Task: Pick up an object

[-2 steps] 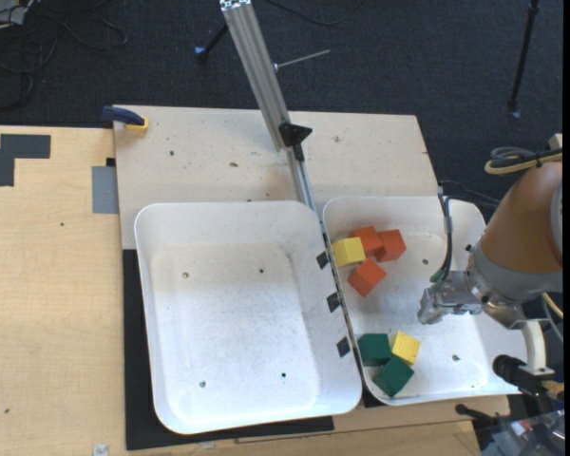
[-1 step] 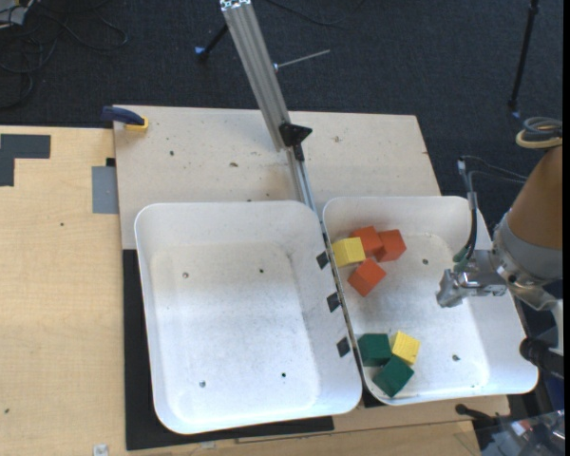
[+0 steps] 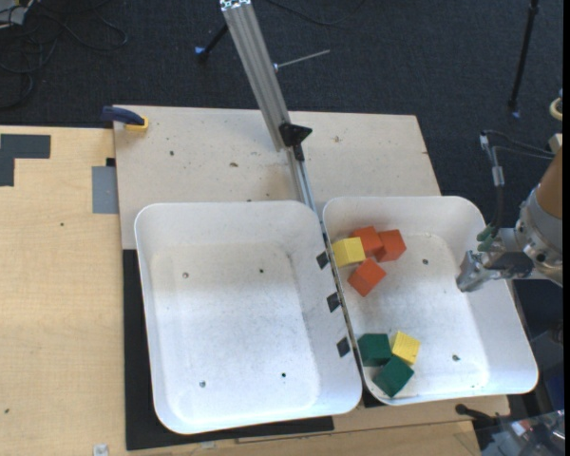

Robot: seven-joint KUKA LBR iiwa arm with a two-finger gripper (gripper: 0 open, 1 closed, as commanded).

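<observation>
Jaws hang over the right bin's right rim, their state impossible to tell, nothing visibly between them. Blocks sit well apart leftward: orange ones by a yellow, green ones lower; tight clustering could foil a grasp

Pale bench, two white bins, blue clamp

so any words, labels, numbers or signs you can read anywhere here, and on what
No readable text in this view.
Checkered black-and-white marker on the top end of the aluminium rail: a pattern, no letters or digits.
Blocks in the right bin: plain faces, no print, e.g. the yellow block and green block.
Left bin: dark specks only, no writing.
Gripper: too small and blurred to show any label.
</observation>
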